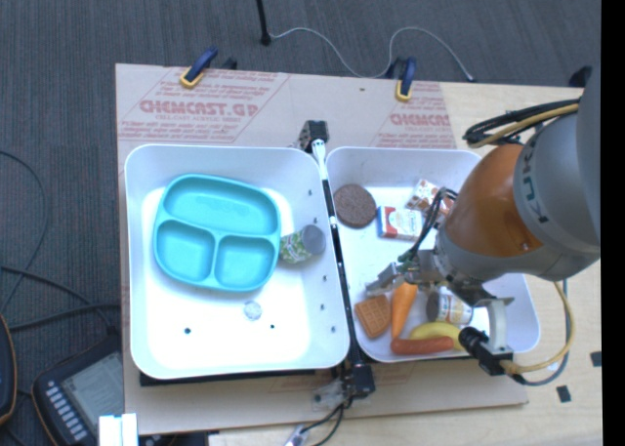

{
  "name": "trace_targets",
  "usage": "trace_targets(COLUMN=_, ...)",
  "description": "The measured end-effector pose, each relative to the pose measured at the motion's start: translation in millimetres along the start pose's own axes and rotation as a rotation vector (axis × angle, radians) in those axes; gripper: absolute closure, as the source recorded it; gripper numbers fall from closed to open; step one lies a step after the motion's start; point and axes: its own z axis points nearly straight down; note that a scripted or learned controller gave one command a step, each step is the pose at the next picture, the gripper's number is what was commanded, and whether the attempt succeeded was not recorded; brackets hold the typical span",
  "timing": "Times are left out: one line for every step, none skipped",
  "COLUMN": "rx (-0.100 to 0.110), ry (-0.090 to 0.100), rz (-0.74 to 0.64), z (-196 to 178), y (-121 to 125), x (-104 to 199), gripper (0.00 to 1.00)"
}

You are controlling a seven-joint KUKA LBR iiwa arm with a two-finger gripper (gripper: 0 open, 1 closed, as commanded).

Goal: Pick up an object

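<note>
My gripper (398, 275) hangs low in the right bin (525, 332), under the grey arm with its orange band. It sits just above the top end of an orange carrot (403, 307). Beside the carrot lie a tan waffle-like cracker (372, 316), a yellow banana (431, 333) and a small jar (452, 310). Farther back in the same bin are a brown round cookie (354, 205), a red and white box (397, 223) and a wrapped snack (427, 194). The arm hides part of the bin's right side.
The left bin (146, 337) holds a blue divided plate (217, 232), a green and grey lump (301, 244) at its right edge and a small clear piece (253, 310). A raised rim (335, 259) divides the two bins. Clamps and cables lie along the board's back edge.
</note>
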Motion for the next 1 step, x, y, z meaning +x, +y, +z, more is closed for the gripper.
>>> trace_targets(rx=-0.001, ry=0.000, rz=0.001, z=-10.9, y=1.1, x=-0.4, gripper=1.00)
